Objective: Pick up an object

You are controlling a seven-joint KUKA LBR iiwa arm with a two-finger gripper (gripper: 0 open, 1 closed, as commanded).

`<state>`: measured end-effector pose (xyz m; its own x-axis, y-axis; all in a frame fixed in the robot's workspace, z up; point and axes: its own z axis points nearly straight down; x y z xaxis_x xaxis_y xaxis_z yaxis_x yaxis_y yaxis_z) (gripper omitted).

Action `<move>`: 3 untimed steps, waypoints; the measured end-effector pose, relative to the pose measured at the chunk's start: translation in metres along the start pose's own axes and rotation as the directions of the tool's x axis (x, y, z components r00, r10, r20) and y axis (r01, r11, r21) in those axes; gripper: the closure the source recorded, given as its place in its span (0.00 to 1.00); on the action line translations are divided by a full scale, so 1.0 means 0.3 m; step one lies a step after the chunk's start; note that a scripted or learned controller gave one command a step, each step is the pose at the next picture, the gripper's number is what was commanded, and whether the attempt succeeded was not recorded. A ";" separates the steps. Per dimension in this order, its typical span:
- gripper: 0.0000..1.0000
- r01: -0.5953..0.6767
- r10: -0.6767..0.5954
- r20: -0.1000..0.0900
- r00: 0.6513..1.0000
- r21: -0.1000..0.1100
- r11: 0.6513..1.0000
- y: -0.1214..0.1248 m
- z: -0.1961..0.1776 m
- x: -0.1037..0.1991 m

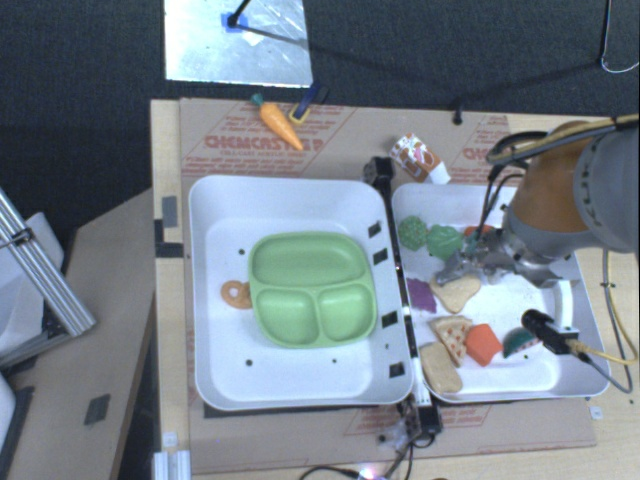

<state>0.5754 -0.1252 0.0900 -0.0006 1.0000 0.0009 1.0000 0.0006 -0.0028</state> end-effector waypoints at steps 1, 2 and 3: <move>0.00 0.000 0.000 0.001 1.000 -0.006 1.000 0.006 0.009 -0.001; 1.00 0.000 0.000 0.001 1.000 -0.014 1.000 0.014 -0.031 0.000; 1.00 0.004 -0.004 0.002 1.000 -0.010 1.000 0.034 -0.228 0.027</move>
<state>0.5859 -0.1171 0.1585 -0.0050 1.0000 -0.0011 1.0000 0.0051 0.0072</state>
